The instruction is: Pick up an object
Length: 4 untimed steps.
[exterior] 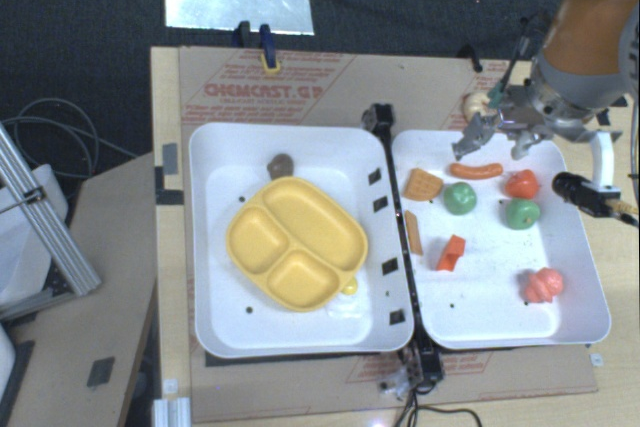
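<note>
Beneath spread metal gripper (497,143), glossy sausage (476,171)

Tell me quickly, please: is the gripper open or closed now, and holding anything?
Gripper: open, holding nothing, above the orange sausage in the right bin.

Grey arm reaching in from the right, wrist bent downward.

The grey KUKA arm with its orange band (598,10) slants down and leftward from the upper right corner; its two-finger metal gripper (493,142) hangs low with the fingers spread apart (nothing between them), tips pointing down toward the bench.
</note>
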Each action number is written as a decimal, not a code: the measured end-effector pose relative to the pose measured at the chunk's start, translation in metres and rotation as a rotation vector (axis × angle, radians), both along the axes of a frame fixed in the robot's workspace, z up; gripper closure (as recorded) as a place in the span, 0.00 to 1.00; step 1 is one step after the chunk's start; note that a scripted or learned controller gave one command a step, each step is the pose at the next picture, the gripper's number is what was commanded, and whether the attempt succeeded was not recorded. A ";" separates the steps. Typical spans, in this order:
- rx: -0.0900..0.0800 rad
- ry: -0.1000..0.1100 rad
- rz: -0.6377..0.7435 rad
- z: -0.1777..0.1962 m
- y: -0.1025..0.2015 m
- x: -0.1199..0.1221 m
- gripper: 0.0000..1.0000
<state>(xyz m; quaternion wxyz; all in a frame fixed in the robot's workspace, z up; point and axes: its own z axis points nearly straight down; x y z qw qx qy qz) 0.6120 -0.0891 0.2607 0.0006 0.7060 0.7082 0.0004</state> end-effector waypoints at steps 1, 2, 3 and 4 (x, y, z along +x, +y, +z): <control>0.000 0.006 -0.007 -0.083 -0.069 0.009 0.00; 0.000 0.011 -0.001 -0.183 -0.069 0.043 0.00; -0.001 -0.003 0.001 -0.164 -0.069 0.046 1.00; 0.004 -0.007 0.009 -0.070 0.023 0.014 1.00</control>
